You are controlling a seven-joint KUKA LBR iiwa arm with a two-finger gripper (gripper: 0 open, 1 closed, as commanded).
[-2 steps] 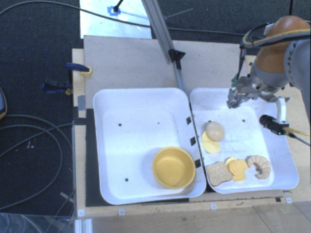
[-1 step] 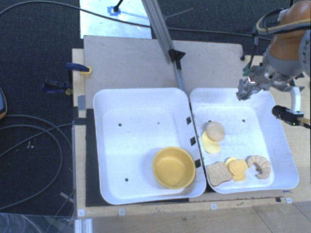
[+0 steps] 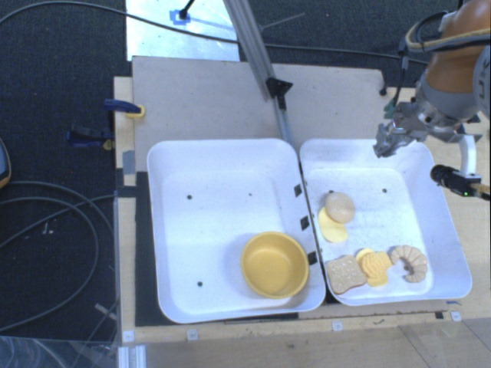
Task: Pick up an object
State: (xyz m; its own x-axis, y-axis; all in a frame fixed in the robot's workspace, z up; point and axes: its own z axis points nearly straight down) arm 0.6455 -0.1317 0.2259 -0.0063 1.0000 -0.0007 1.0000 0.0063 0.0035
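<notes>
Clenched or released, the grey gripper (image 3: 387,142) cannot be judged. It hangs over the shallow white right-hand bin's (image 3: 420,152) rounded corner.

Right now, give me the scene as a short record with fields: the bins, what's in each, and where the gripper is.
left bin: shallow white plastic bin holding a round yellow bowl near its front right corner
right bin: shallow white plastic bin holding five toy food pieces along its front left part
pieces: beige round bun, flat pale yellow slice partly under it, brown bread slice, yellow ridged piece, tan curled shrimp-like piece
gripper: above the right bin's back edge, apart from all pieces
fingers: cannot tell
</notes>
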